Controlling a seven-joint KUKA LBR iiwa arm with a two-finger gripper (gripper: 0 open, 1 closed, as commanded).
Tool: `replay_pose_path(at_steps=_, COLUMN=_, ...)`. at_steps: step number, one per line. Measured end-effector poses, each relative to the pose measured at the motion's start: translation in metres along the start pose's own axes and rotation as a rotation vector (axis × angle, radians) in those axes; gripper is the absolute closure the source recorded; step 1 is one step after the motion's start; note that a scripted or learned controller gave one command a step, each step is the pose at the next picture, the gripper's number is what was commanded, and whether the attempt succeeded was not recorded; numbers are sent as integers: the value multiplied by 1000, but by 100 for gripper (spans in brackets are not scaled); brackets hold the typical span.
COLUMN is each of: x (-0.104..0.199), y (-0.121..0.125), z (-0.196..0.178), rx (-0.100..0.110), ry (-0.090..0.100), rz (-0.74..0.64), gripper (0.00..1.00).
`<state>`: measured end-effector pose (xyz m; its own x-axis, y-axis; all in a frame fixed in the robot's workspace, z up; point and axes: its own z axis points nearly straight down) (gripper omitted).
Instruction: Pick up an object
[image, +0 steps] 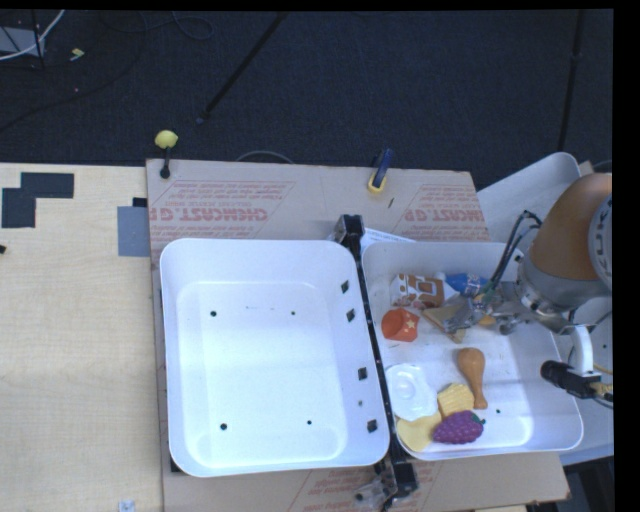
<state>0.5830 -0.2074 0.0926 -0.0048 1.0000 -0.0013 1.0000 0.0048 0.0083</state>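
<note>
Purple grapes (459, 428) are lying at the near edge of the right bin (545, 432), with a yellow wedge (455, 399) just behind them and a pale yellow disc (415, 433) touching them on the left. Behind the grapes, a brown drumstick (473, 373) is lying lengthwise, and a white fried egg (409, 390) is sitting to the grapes' left rear. Farther back from the grapes, a red tomato (400, 324) is resting near the bin's left wall, beside a brown and white carton (418, 290). The gripper (468, 313) is reaching down behind the drumstick, near a blue item (463, 282); whether its fingers are apart or together cannot be told. Left of the grapes, the left bin (262, 355) is sitting on the cardboard sheet (300, 200).
</note>
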Motion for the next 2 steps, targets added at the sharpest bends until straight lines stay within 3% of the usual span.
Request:
replay_pose_path(at_steps=1, x=-6, y=-59, z=-1, rx=-3, ry=-1, rz=8, gripper=0)
replay_pose_path(at_steps=2, x=-7, y=20, z=0, rx=0, ry=-1, rz=2, gripper=0)
